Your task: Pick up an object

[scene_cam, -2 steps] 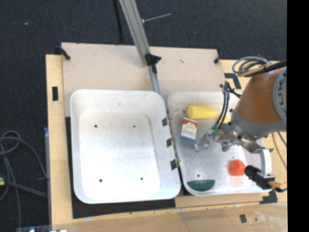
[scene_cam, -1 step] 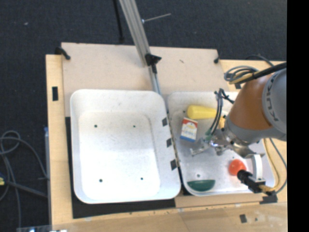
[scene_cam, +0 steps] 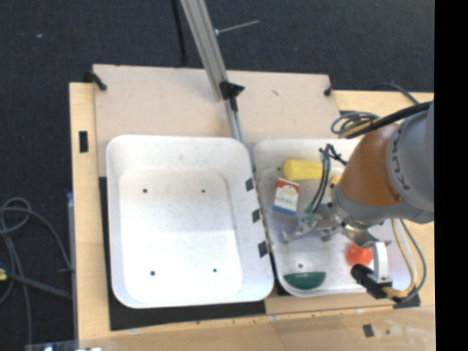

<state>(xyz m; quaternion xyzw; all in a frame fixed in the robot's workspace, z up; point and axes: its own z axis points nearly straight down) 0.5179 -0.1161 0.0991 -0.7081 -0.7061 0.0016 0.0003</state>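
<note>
Over the right bin (scene_cam: 267, 196), the pincer (scene_cam: 298, 232) hangs low beside the small red-and-white carton (scene_cam: 287, 195), its state impossible to tell, so I judge the approach underway; next it must settle squarely around one object.

**Readable markings: almost none**

On the grey arm (scene_cam: 417, 170), dark letters run down the casing near the frame's right side; they look like part of a maker's name, perhaps "KU", but they are cut off and too blurred to read with confidence. The small carton (scene_cam: 287, 196) in the right bin (scene_cam: 267, 152) carries a red, white and blue printed face, yet its wording is too small to make out. No other text, number or sign can be read on the left bin (scene_cam: 117, 152) or the bench (scene_cam: 146, 93).
</note>
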